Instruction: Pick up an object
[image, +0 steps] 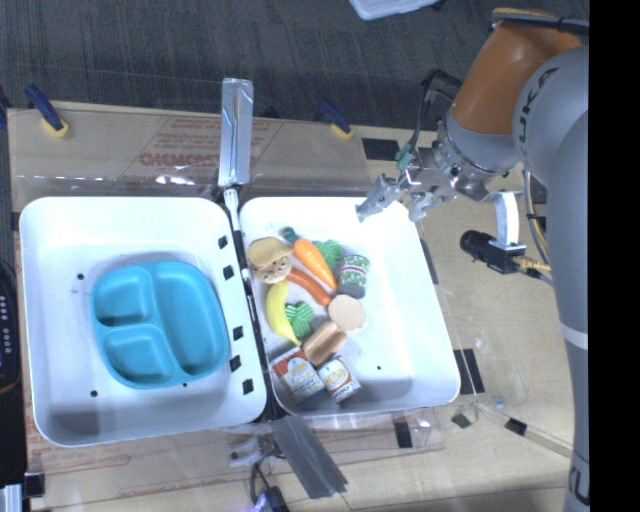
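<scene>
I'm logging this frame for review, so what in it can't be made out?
- pincer, camera view: small and blurred, finger gap unreadable.
- two cans: labels too small to read.
- toy food pile: items overlap, lower ones partly hidden.
- arm: cut off by the top edge.

You are looking at an evenly lit scene under soft overhead light, with nothing falling into deep darkness. The two white bins (60, 300) are reflecting brightly, and their walls are washing out toward pure white along the rims. A soft grey shadow is pooling in the near corners of each bin. The clear plastic sheet (150, 178) behind the bins is catching thin streaks of glare. The small toys are looking slightly soft, their labels unreadable.
</scene>
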